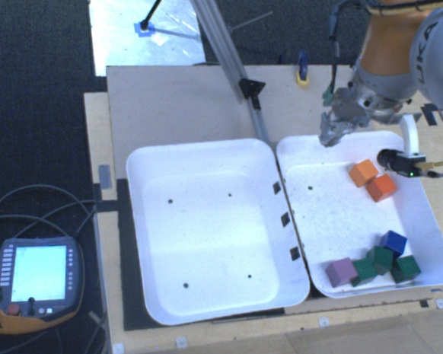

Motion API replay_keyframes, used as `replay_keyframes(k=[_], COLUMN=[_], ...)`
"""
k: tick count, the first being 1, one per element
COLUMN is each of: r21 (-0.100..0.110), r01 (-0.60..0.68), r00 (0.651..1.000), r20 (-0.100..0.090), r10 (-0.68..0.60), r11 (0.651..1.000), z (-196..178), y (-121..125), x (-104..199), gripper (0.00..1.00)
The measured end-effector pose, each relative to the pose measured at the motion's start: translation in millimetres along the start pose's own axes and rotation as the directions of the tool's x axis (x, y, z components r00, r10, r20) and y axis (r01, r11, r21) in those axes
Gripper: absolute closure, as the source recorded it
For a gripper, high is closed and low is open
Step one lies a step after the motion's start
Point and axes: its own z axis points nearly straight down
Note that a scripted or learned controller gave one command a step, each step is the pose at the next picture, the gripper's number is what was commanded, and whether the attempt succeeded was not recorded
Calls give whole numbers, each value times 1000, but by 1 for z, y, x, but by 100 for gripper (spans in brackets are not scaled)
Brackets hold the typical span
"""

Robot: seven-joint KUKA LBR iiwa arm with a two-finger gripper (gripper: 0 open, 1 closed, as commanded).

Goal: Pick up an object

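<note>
The claw hangs over the far edge of the right bin, near its far-left corner. It is seen from above and its tips are small and dark, so I cannot tell if it is spread or pressed together. Nothing shows between its tips.

In the right bin, two orange cubes lie touching each other near the far-right side, apart from the claw. At the near side is a cluster: a purple cube, green cubes and a blue cube, all close together.

The left bin stands just beside the right one on the surface. A pendant with a bright screen lies at the left, off the surface.
</note>
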Motion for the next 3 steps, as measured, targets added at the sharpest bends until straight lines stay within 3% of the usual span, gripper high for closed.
replay_keyframes(k=[2,3], r21=[1,-1], r01=[0,2], r00=[1000,1000], r20=[-1,-2], r10=[0,-2], r11=[1000,1000], z=[14,2], y=[-16,-29], x=[106,160], gripper=[100,100])
